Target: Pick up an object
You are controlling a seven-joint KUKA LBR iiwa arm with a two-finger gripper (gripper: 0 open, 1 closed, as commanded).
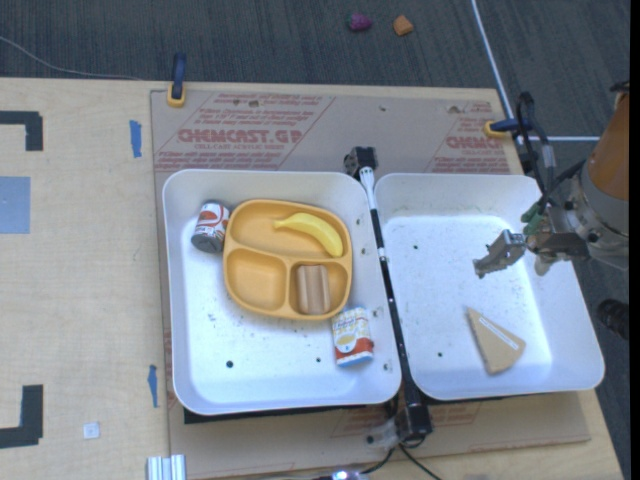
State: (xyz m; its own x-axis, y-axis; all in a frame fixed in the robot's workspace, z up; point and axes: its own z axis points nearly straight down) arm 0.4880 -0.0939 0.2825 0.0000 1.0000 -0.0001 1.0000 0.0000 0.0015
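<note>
White right bin [440,368], tan wedge [495,341] near claw [497,256], yellow plate [287,259] left.

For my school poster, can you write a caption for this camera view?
Gripper hovers over the right bin near a wedge; the left bin holds a yellow tray with a banana.

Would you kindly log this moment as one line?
gripper: above right white bin, holding nothing | tan wedge block: right bin | yellow banana: on orange divided plate, left bin

The arm [612,183] was grey with an orange band. Its gripper [497,256] looked grey metal, details blurred.
</note>
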